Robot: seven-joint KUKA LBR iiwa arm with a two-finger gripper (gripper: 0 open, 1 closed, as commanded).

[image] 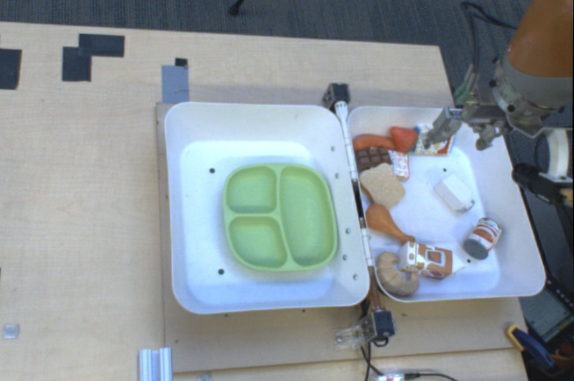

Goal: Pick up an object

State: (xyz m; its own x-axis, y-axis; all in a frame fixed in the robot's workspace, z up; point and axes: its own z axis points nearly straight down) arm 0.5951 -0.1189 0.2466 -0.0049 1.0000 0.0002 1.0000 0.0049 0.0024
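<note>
The right bin [529, 273] holds several objects: a white block [455, 192], a small can [482, 238], a little carton [427, 258], a round bun [397, 276], a drumstick [387, 220], a toast slice [384, 186], a chocolate bar [370, 159], an orange sausage [369, 142] and a red piece [404, 137]. My gripper [464, 133] hangs over the bin's far edge, right of the red piece. Its two fingers stand apart, open, with bare bin floor showing between them. The white block lies just in front of it.
The left bin [193, 191] carries a green divided plate [280, 216]. A ridge with clamps [337, 97] separates the two bins. The arm's orange band [543, 21] rises at the upper right. Cables run along the right side.
</note>
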